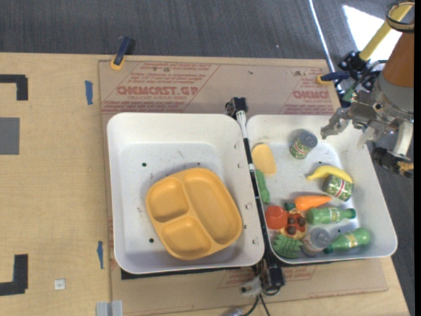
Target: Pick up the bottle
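Two green bottles lie on their sides in the right bin (385,209). One bottle (329,215) is beside an orange carrot (313,203); the other bottle (348,241) rests near the bin's front right corner. My gripper (346,131) hangs over the bin's back right part, above and well behind both bottles. Its fingers (327,128) are spread open with nothing between them.
The right bin also holds a green can (302,143), a banana (329,173), a striped can (339,189), a grey tin (320,237), a pale yellow piece (263,158), a green vegetable (263,187) and small toy foods. A yellow divided plate (193,212) lies in the left bin (125,176).
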